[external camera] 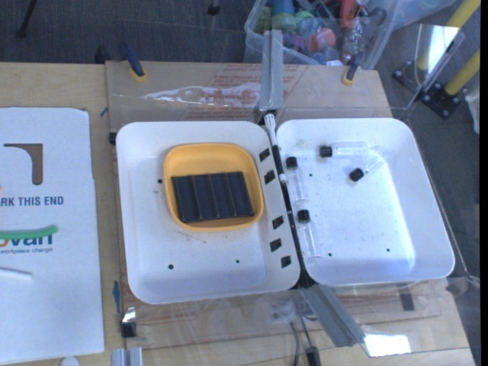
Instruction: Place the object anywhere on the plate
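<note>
Dark ribbed slab (212, 197) lies flat on the yellow plate (177, 162), left of frame centre, its long axis running left to right. The plate sits in the left white bin (145, 265). Small black pieces (355, 174) lie in the right bin (396, 242). Judgement: placement appears met. Finger state cannot be told.

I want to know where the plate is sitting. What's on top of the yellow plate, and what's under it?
A dark ridged block lies flat on the yellow plate. Under the plate is the left white bin. The plate covers that part of the bin's floor.
</note>
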You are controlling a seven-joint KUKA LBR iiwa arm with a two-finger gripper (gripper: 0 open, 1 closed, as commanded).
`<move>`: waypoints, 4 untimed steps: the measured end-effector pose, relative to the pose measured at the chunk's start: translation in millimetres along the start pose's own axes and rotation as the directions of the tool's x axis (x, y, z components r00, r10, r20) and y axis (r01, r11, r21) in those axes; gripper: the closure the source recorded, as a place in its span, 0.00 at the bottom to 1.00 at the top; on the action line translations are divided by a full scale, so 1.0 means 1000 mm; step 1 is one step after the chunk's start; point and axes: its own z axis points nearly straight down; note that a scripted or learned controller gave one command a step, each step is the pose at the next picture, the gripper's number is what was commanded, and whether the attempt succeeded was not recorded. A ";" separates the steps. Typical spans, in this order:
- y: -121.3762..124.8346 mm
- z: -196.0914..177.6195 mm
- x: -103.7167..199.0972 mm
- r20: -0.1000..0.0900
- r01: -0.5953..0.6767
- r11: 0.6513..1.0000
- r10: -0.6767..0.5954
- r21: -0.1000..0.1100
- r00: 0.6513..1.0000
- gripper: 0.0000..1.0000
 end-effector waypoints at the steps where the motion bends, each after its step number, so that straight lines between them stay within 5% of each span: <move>1: 0.067 0.000 -0.003 0.001 0.348 0.937 -0.348 -0.003 0.937 1.00; 2: 0.068 0.000 -0.007 0.001 0.543 0.840 -0.543 -0.002 0.840 1.00; 3: 0.067 0.000 -0.007 -0.001 0.814 0.581 -0.814 -0.002 0.581 1.00; 4: 0.068 -0.001 -0.007 0.000 0.814 0.580 -0.814 -0.002 0.580 0.00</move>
